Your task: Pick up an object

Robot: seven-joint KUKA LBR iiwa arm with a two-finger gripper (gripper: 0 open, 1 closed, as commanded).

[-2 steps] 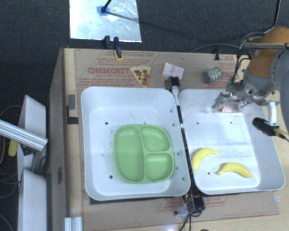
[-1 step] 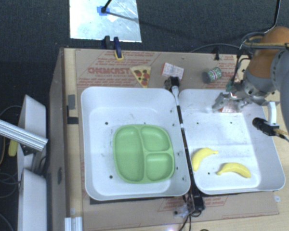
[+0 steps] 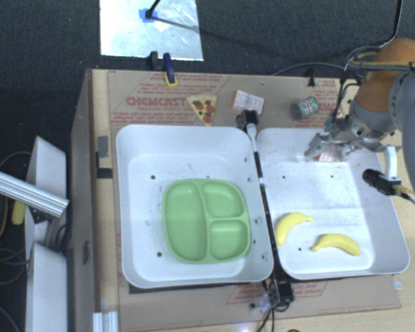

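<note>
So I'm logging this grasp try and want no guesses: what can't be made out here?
- End effector, camera view: blurred; open or shut, and the small reddish thing under it, unreadable.
- Arm: cut off by the right edge.
- Small can behind the right bin: too small to read.

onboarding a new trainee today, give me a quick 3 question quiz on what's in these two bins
1. True or false: the green divided plate lies in the left bin.
2. How many bananas lie in the right bin?
3. Multiple choice: where is the tool? A) over the green plate B) at the far end of the right bin C) beside the bananas

Key
1. True.
2. Two: one banana near the divider, the other banana to its right.
3. B.
</note>
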